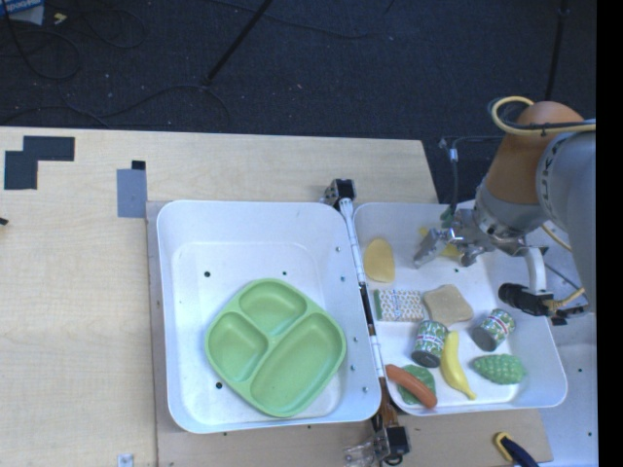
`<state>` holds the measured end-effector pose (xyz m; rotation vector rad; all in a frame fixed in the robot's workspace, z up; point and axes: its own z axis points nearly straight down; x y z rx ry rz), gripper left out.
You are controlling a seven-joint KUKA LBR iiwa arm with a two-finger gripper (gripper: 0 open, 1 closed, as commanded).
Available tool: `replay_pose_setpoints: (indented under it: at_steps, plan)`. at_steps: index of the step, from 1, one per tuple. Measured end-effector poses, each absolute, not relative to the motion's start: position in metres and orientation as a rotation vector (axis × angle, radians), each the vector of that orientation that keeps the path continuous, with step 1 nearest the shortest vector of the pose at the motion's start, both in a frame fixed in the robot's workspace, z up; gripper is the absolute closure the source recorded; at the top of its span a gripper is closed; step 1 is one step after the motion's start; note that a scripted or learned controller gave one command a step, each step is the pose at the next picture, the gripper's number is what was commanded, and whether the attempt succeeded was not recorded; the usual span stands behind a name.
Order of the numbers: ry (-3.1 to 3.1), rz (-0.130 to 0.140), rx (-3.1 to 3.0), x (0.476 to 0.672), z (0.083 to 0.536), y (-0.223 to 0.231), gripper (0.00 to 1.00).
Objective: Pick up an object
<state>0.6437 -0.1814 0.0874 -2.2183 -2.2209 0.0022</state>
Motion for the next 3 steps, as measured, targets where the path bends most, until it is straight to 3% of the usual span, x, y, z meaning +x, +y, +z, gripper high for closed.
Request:
replay_pose_setpoints:
  at_steps: [3]
  plan:
    - [-2.221, 0.003, -2.217, 0.643, 0.087, -0.158, 0.00]
